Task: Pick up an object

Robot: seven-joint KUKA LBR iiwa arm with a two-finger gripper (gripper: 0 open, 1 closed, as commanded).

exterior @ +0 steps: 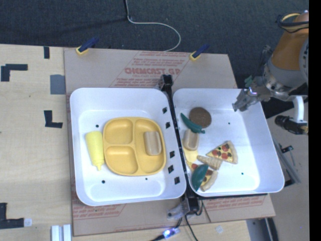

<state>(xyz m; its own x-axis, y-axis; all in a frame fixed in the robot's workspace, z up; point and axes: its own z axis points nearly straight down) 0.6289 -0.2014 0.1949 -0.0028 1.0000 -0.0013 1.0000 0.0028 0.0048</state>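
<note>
My gripper [244,100] hangs over the far right corner of the right bin [261,149], just above its rim, with my grey wrist and the orange band trailing off to the right. Whether it is released or clenched I cannot tell (it is small and dark from here), and I see nothing between its tips.

The food lies toward the left side of that bin, well apart from me. A brown patty [200,116] sits farthest, with a green piece [192,124] touching its near left edge. Just nearer is a tan roll [190,140]. A pizza slice [223,153] lies near the middle of the bin, and a second green piece [199,174] rests by the near left corner.

In the left bin [85,190] sits a yellow tray [123,147] with a tan block [152,143] in its right compartment. A yellow bottle [95,148] lies just left of the tray.
</note>
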